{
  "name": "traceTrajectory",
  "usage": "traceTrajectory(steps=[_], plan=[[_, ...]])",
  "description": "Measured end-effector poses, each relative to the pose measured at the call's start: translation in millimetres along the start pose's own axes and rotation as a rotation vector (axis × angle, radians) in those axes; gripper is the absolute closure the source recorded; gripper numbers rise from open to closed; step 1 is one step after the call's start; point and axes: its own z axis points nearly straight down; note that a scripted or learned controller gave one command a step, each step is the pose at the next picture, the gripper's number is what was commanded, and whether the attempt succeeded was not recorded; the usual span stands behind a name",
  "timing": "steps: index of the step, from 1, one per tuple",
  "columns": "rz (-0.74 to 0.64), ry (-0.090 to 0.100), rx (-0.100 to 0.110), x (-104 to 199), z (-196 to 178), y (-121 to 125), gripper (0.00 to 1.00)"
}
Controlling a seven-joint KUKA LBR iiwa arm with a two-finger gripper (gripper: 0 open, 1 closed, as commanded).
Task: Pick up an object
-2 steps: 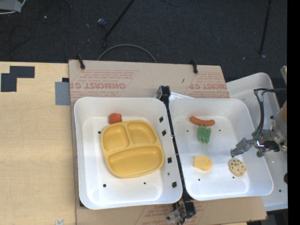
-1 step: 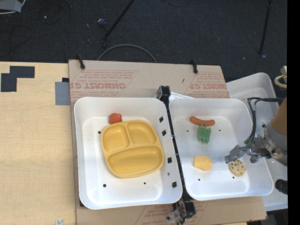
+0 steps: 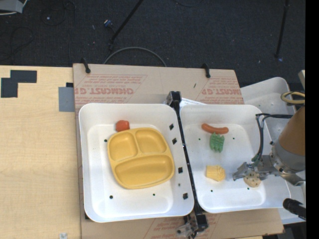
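Note:
In the right bin (image 3: 234, 203) lie an orange-red sausage (image 3: 215, 129), a green piece (image 3: 217, 142) just below it, and a yellow chunk (image 3: 215, 173) nearer the front. A small tan round piece (image 3: 253, 182) lies by the bin's right wall. My gripper (image 3: 249, 175) is low over the bin's right side, directly above and touching or nearly touching the tan piece, which it partly covers. The yellow chunk is a short way to its left.
The left bin (image 3: 94, 183) holds a yellow divided plate (image 3: 140, 157) and a small red piece (image 3: 122, 125) at the plate's far left corner. A black divider (image 3: 182, 153) runs between the bins. Cables (image 3: 260, 133) hang along the right bin's right wall.

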Motion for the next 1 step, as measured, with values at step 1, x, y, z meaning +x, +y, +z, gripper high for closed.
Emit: traceTrajectory(steps=[1], plan=[[0.003,-0.001,-0.003,-1.4,-12.2,0.8,1.00]])
